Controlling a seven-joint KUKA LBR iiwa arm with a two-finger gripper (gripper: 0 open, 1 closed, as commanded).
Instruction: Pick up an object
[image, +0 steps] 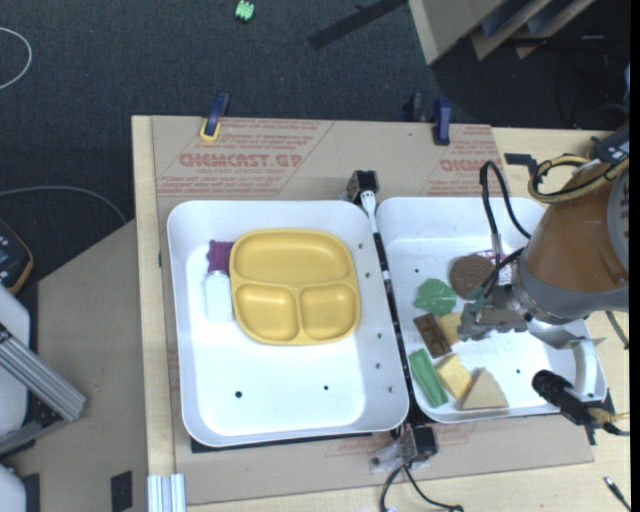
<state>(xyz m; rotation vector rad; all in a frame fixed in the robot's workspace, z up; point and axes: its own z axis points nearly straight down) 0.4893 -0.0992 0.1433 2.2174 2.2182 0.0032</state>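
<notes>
While the claw (478, 322) hovers beside the brown block (433, 334), finger state cannot be determined; crowded neighbouring pieces, notably the green leaf (435, 295), risk a glancing, failed grasp.

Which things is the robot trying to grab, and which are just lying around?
For the job: the hand, green leaf shape, brown round piece, brown block, green stick, yellow wedges.

Just lying about: yellow divided tray, white bottle, purple thing, blue clamps.
</notes>
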